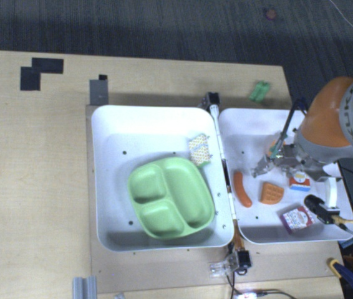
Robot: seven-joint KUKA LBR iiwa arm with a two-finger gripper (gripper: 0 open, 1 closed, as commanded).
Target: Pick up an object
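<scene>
Hot dog [243, 190] — that orange-red stick lies in the right bin [251, 126], next to the orange cracker [272, 194]. Your gripper [269, 164] hangs just above and right of it, and you cannot tell if it is holding anything or not; it is too small and blurry. Watch out: the hot dog is round, so it could roll away or slip. The cracker and the red packet [297, 218] sit close by — you might bump one.

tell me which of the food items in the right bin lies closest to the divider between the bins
The orange-red hot dog. It lies lengthwise along the right bin's left wall, while the orange waffle piece and the dark red packet sit further right.
</scene>
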